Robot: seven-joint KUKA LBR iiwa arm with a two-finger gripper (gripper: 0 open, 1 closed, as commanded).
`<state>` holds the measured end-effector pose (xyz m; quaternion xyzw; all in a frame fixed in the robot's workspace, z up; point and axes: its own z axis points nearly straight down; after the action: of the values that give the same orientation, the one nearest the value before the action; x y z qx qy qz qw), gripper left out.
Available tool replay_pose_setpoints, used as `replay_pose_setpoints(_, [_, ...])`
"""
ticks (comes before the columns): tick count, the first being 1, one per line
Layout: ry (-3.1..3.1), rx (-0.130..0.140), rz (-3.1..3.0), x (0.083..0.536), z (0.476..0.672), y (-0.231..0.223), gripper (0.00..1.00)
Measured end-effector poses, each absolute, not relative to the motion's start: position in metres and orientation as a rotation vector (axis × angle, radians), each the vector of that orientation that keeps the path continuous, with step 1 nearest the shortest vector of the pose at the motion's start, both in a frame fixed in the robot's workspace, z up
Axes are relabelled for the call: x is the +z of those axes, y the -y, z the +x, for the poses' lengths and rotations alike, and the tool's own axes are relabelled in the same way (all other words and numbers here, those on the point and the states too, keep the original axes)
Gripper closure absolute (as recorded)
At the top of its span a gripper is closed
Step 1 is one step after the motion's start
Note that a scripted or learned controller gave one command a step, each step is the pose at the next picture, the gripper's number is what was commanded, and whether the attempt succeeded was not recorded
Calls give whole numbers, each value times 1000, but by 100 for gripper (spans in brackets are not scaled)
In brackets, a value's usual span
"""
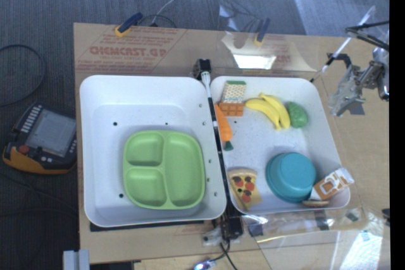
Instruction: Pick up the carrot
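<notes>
On the cardboard-topped table (126,50), the carrot (223,126) lies along the right bin's (326,129) left wall beside the bananas (271,109), while the gripper (354,88) hovers outside, its grip unreadable.

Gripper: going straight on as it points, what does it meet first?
Likely the right bin's rim or the bench beside it; the gripper hangs outside that bin, far from the carrot. Depth is unclear.
</notes>
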<state>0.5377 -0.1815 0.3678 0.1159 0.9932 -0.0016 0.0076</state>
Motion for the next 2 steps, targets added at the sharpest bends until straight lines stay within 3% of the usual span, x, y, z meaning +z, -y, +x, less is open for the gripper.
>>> replay_pose_setpoints(1, [-3129, 7, 401, 170, 534, 138, 100])
replay_pose_setpoints(2, [-3138, 5, 110, 184, 529, 34, 100])
